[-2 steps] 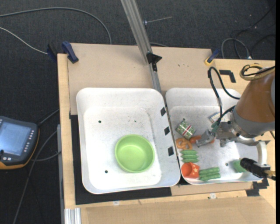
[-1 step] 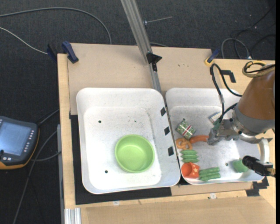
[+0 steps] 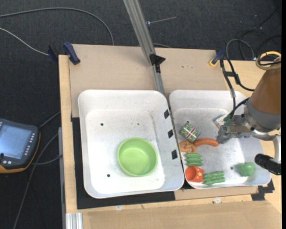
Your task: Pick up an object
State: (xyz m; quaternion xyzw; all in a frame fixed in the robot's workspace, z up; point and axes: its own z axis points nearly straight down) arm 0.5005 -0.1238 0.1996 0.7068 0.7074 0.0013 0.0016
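Where the right bin [image 3: 210, 100] holds its clutter, the orange carrot [image 3: 206, 142] lies near the middle, its tip just beside the gripper [image 3: 222, 135] at three o'clock. Whether that gripper is clenched or released I cannot tell. At nine o'clock from the carrot sits an orange pretzel-like piece [image 3: 187, 146], with a striped can [image 3: 189, 132] at eleven. Green pea pods [image 3: 193, 158] lie at seven, a red pepper [image 3: 193, 174] and green beans [image 3: 214, 177] lower, and a green pepper [image 3: 246, 169] at four. A green bowl [image 3: 137, 156] rests in the left bin [image 3: 103, 107].

A tan wooden bench [image 3: 116, 67] stands on dark carpet [image 3: 27, 80] strewn with thin cables [image 3: 53, 13].
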